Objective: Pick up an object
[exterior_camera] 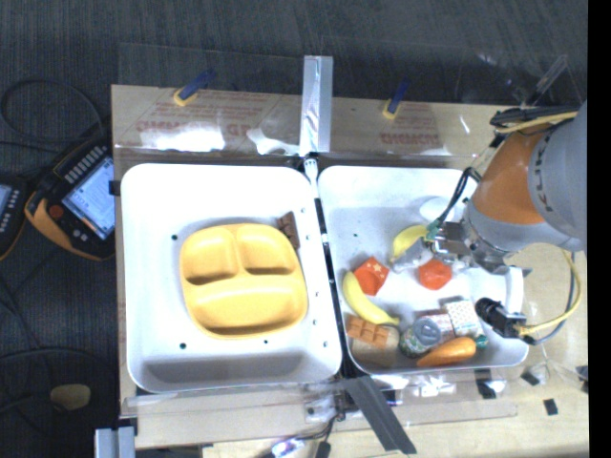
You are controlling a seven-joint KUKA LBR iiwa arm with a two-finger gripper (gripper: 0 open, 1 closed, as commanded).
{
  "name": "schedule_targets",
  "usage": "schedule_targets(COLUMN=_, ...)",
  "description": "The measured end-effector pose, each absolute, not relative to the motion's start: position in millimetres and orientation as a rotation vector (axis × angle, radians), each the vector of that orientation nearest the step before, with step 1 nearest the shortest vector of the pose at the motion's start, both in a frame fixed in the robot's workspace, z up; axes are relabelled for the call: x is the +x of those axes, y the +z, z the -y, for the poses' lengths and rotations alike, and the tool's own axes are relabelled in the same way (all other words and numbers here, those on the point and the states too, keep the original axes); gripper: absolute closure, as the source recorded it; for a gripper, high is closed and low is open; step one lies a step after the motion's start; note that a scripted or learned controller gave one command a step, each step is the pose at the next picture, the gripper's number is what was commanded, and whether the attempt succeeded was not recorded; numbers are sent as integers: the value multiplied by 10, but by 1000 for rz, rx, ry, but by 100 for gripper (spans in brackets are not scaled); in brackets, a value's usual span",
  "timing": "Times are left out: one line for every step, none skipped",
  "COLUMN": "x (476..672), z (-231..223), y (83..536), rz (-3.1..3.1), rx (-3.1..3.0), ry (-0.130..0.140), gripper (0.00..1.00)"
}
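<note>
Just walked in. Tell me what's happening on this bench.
A grey robot arm reaches in from the right over the right bin, its gripper low among toy food, beside a small red piece and a yellow piece. Nothing is visibly lifted. A banana, a carrot and other items lie in that bin. The left bin holds a yellow tray.

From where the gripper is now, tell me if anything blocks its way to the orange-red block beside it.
Nothing visible does. The gripper sits in the right bin just above the orange-red block, with bare bin floor between them. The small banana lies to the gripper's left, off that path.
</note>
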State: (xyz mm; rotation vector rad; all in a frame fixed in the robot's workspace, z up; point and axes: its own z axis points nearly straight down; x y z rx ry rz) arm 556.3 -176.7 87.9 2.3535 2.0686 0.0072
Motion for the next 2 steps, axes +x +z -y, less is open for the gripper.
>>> schedule_targets(x=5567, z=1760, y=947, rz=-2071, rx=2356, ry=7, gripper=100)
schedule_targets(x=5534, z=1066, y=2047, rz=-2145, rx=2301, ry=-8, gripper=100)
